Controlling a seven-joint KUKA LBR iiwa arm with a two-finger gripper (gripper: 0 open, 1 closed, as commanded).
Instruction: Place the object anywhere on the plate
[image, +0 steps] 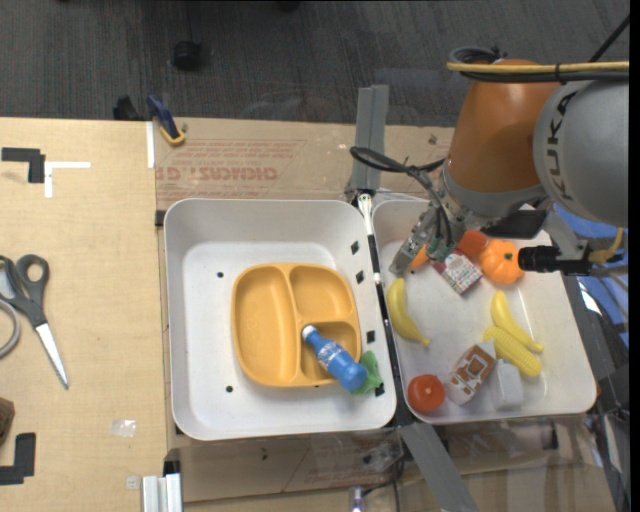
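1. Sitting in the left white bin (190, 300), a yellow three-section plastic plate (262, 325) carries a blue plastic bottle with a white cap (333, 360), which lies tilted across the plate's 4 o'clock section, cap end toward the plate's middle.
2. A green object (372, 374) lies just beside the bottle's base, at the plate's 4 o'clock edge.
3. The right white bin (560, 395) holds a yellow toy banana (403, 313) at its 9 o'clock side, a second yellow banana bunch (514, 338) toward 3 o'clock, an orange round fruit (500, 264) near 1 o'clock, a small red-and-white packet (460, 273) beside it, a brown-and-white carton (471, 372), a white block (508, 385) and a red round item (425, 393) at 6 o'clock.
4. The tool (418, 250) hangs over the right bin's 11 o'clock corner; whether it is wide or narrow I cannot tell.
5. Grey scissors (35, 315) lie on the bench (80, 400) at far 9 o'clock.
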